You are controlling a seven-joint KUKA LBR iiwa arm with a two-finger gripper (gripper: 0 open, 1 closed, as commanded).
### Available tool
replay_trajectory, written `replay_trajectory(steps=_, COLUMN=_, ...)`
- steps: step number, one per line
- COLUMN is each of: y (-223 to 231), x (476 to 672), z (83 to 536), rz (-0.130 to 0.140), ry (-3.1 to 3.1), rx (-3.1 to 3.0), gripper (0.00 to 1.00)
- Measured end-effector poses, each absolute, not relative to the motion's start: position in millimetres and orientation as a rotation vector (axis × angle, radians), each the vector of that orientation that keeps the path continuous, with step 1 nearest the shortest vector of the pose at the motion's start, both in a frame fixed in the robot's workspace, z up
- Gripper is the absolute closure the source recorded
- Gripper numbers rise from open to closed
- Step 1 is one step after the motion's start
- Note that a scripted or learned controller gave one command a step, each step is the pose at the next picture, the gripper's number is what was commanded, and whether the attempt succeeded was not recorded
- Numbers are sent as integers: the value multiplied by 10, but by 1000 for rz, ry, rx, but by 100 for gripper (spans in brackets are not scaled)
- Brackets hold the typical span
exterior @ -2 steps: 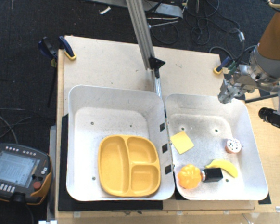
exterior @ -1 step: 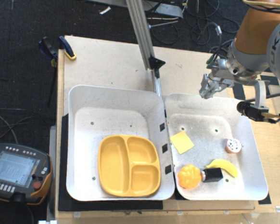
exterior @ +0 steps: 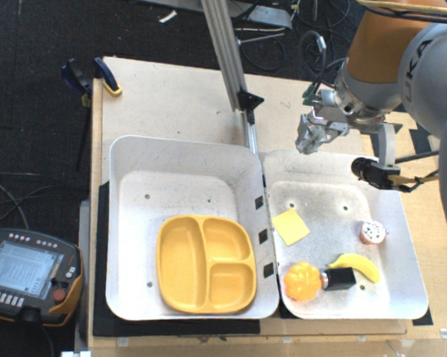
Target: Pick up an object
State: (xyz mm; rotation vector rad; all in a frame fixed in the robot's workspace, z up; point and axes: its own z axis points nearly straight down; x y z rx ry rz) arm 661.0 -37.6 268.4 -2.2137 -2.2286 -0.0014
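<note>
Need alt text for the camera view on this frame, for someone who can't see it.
The gripper hangs above the far edge of the right bin, gripping nothing. That bin holds a yellow square card, an orange pumpkin-shaped toy, a black block, a banana and a small spotted white object. The left bin holds a yellow divided plate.

- The grey and orange arm point(exterior: 418, 51) was cut off by the top and right edges.
- The grey handheld control pendant point(exterior: 23, 274) ran past the left edge.
</note>
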Motion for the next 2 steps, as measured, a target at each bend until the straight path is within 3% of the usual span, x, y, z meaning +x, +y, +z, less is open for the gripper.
replay_trajectory(steps=2, y=741, x=6722, z=2479, rz=0, ry=-2230, rx=-2211, gripper=100)
